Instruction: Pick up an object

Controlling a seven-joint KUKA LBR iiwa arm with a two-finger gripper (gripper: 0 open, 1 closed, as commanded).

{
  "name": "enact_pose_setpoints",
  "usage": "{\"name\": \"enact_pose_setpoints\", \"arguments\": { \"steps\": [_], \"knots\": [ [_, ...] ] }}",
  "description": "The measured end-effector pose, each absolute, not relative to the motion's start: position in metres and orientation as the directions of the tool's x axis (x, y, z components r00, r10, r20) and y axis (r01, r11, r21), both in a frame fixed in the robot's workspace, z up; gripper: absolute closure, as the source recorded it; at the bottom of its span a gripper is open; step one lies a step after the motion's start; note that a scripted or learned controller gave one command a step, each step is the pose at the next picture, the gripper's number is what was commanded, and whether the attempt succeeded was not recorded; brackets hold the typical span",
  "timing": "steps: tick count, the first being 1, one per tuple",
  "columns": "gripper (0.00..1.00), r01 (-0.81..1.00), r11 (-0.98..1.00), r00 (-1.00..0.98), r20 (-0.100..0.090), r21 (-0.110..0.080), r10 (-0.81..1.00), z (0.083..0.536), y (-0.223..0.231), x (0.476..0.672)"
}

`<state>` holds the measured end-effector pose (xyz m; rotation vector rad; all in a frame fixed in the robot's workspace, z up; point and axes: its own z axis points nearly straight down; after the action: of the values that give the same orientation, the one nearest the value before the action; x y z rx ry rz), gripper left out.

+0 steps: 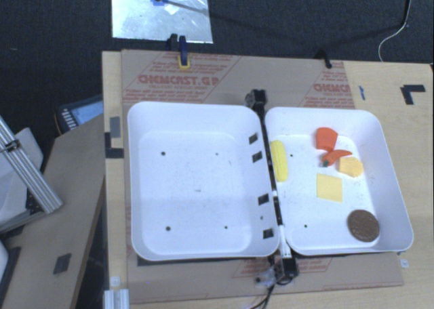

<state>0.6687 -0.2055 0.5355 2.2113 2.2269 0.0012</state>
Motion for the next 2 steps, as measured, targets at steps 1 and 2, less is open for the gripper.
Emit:
{"name": "enact_pose_setpoints", "arguments": {
  "steps": [1, 2],
  "knots": [
    [1.00, 1.000, 0.007, -0.007, -0.002, 0.003, 1.000, 0.5355, -0.2055, 0.6687],
    [1.00, 1.000, 0.007, -0.007, -0.002, 0.003, 1.000, 0.5355, -0.2055, 0.6687]
  ]
}}
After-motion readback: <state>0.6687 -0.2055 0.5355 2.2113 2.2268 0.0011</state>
